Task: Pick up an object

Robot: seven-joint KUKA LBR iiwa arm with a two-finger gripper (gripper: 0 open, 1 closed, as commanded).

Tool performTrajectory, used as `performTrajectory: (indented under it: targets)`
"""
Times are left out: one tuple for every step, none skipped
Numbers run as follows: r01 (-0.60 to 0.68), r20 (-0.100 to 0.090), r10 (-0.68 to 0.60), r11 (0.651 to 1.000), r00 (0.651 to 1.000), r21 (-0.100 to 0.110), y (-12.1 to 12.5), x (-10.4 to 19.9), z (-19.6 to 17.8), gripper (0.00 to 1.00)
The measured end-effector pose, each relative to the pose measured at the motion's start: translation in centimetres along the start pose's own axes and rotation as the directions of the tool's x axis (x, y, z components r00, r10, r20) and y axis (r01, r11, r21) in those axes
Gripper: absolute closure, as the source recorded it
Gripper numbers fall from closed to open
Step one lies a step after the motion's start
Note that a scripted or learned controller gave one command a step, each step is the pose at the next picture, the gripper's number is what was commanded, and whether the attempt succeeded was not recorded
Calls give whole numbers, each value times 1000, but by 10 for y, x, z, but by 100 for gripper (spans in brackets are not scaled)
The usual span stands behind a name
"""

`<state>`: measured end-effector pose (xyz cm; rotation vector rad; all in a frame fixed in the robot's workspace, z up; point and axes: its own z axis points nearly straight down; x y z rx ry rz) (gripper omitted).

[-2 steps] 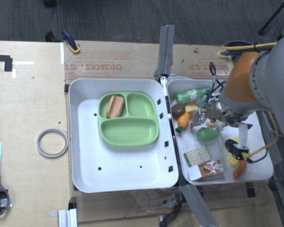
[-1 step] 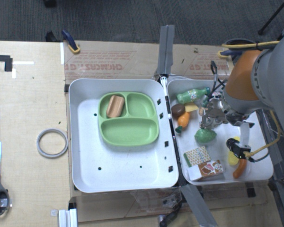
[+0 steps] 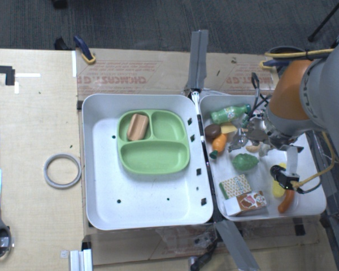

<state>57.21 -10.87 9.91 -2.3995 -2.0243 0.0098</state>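
I hover the end effector (image 3: pixel 239 141) low over the right bin's (image 3: pixel 313 208) far-end clutter, grip state unclear, and should descend squarely onto the green lump (image 3: pixel 245 162).

Toy foods (image 3: pixel 246 161) jumbled in right bin (image 3: pixel 316 205)

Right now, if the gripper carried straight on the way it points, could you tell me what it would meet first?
The gripper points left and downward into the right bin. Most likely it would first meet the orange toy beside the brown one, though depth from this slanted view is uncertain.
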Motion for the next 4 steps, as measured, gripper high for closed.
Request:
performTrajectory:
  targets:
    - [-6,-2,6,1000,1000,-2,-27,10,8,0]
    - [-69,-2,69,998,998,-4,-28,-15,0,0]
    - [-70,-2,70,998,998,-2,-28,-16,-8,100]
    - [-95,-1,95,996,996,-3,8,35,-92,100]
